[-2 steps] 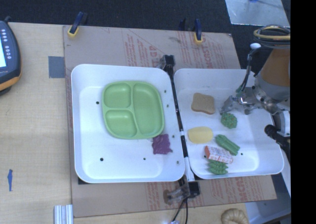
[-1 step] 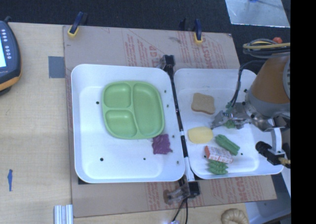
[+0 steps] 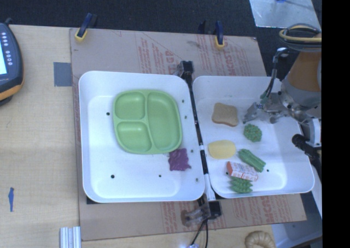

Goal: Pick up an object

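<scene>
The gripper (image 3: 261, 111) hangs over the right bin (image 3: 284, 181), up toward one o'clock of that bin's floor, and its fingers look spread and empty, their tips reaching toward nine o'clock with nothing between them. No object is lifted yet, so the step in hand is choosing a target and coming down on it.

Two things lie nearest. The green broccoli piece (image 3: 252, 132) sits just at six o'clock of the fingertips, and the tan bread slice (image 3: 225, 114) lies near, at nine o'clock. The broccoli seems the better pick: it is small, rounded and stands apart from its neighbours, so the fingers can straddle it without snagging anything. The bread is flat and would likely need the tips pressed right down to the bin floor.

Farther toward six o'clock the yellow piece (image 3: 221, 149), the green bean pod (image 3: 251, 159), the red-and-white box (image 3: 241, 171) and a small green item (image 3: 240, 186) crowd together; the last three touch or nearly touch, and a grasp there risks dragging two at once.

The left bin (image 3: 98, 181) holds a green divided plate (image 3: 147, 121) and a purple toy (image 3: 179, 160), well apart from the arm. Centre over the broccoli, descend straight, close only once low.
</scene>
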`<state>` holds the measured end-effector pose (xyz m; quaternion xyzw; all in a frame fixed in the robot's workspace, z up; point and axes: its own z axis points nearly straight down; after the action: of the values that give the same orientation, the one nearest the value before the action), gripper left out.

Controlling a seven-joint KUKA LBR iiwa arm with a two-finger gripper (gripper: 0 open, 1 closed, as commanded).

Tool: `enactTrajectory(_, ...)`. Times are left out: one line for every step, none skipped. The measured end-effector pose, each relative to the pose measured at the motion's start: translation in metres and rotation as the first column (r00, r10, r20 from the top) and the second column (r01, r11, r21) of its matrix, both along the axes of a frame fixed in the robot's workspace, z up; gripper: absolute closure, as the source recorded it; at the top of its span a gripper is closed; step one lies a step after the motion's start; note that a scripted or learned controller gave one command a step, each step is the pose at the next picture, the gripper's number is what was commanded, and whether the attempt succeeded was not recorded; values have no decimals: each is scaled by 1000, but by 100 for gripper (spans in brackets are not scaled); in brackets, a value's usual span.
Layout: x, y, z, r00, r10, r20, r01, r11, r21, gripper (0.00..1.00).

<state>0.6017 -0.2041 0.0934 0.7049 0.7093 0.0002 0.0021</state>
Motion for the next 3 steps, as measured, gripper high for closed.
enactTrajectory(-65, 58, -2, 1000, -1, -14, 1, 1000, 7, 0)
enactTrajectory(-12, 93, -1, 1000, 4, -2, -4, 1000, 3, 0)
enactTrajectory(-98, 44, -2, 1000, -9, -14, 9, 1000, 2, 0)
